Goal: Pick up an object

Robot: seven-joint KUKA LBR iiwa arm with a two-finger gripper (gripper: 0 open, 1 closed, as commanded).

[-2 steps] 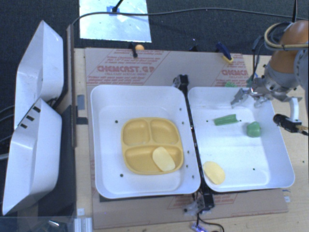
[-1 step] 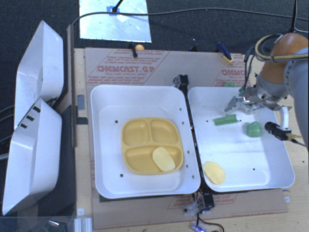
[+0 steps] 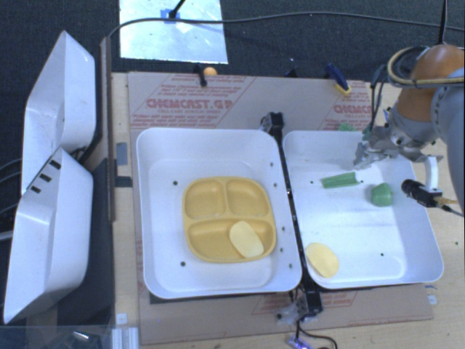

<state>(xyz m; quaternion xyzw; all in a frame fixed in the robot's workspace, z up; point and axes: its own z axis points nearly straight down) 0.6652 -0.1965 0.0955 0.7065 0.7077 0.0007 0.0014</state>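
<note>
Camera view: the gripper (image 3: 368,153) hung over the right bin (image 3: 378,264), just beside the green stick (image 3: 339,181); jaw state could not be determined.

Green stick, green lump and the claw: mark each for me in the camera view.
green stick (image 3: 339,181): camera view, middle of its length.
green lump (image 3: 381,194): camera view, centre of its top.
claw (image 3: 361,158): camera view, between its fingertips.
</note>
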